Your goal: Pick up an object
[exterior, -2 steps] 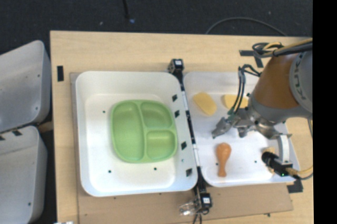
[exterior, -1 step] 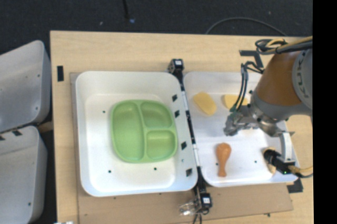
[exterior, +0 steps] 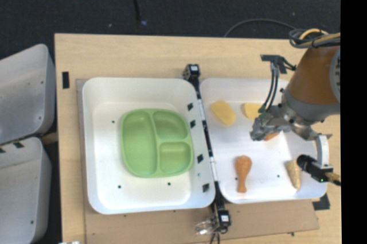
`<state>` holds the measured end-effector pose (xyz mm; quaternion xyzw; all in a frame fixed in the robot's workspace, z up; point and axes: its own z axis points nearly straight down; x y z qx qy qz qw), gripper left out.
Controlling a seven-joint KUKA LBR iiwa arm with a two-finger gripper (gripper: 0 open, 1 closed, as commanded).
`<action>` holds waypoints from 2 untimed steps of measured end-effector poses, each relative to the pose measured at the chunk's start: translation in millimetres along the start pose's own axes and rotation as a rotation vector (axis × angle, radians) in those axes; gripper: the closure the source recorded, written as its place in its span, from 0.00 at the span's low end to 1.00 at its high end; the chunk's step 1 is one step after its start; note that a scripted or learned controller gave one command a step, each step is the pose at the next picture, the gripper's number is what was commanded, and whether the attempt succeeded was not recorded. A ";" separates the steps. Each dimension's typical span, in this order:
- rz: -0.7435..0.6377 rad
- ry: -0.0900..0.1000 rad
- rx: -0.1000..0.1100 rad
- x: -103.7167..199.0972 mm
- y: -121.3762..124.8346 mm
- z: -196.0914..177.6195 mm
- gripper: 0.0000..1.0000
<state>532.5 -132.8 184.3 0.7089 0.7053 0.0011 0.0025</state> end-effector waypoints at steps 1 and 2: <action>-0.008 0.000 -0.001 4.6 -6.5 -54.5 1.00; -0.009 0.000 -0.001 3.3 -4.7 -91.2 1.00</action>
